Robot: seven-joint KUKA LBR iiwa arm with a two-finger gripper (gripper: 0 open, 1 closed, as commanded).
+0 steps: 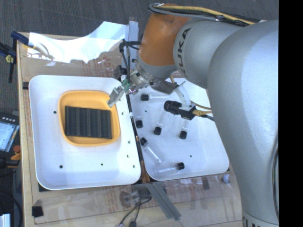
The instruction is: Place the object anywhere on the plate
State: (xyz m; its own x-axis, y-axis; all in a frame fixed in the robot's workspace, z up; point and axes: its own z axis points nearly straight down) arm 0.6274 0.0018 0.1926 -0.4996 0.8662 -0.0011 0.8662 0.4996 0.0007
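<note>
A yellow-orange plate (88,100) with a dark ribbed centre lies in the left bin (47,164). Several clear tubes with black caps are scattered in the right bin (208,150), among them one (151,151) near the divider and one (171,168) near the front wall. My gripper (116,96) hangs over the plate's upper right rim, close to the wall between the bins. A slim grey piece slants down from it toward the plate. Whether that piece is a tube or part of the gripper is unclear.
The big grey arm with its orange band (161,37) covers the back and right of the right bin. A black plug with a cable (174,107) hangs under the wrist. White plastic sheet (80,46) lies behind the left bin.
</note>
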